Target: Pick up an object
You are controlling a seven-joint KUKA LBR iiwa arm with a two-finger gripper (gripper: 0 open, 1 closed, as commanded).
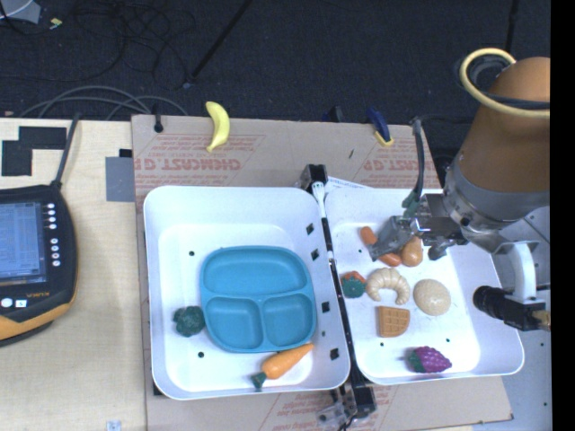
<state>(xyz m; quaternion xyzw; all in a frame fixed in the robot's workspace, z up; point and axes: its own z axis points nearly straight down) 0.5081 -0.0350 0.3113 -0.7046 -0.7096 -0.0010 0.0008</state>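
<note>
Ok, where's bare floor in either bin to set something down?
Left bin: a bare strip behind the blue tray, toward the far wall. Right bin: open floor at its right side, beyond the egg and grapes. Crowded: around the croissant, waffle and gripper.

Both bins (171,241) look like smooth white plastic with a faint sheen along the rims. Blue plate (259,296): moulded plastic, satin finish. Carrot (286,363) and banana (216,126): glossy plastic. Broccoli (189,321) and grapes (429,359): knobbly surfaces, duller. Croissant (388,283): ridged, slight shine. Egg (431,295): smooth, matt. Waffle (392,321): gridded face, matt. Board (269,155) under the bins: matt brown cardboard with red print. Benchtop (99,348): pale wood grain, matt (possibly laminate; cannot tell). Gripper (401,237): grey metal, dull finish. Arm (503,151) shell: smooth, semi-gloss. Backdrop cloth (287,43): dark, coarse weave.
</note>
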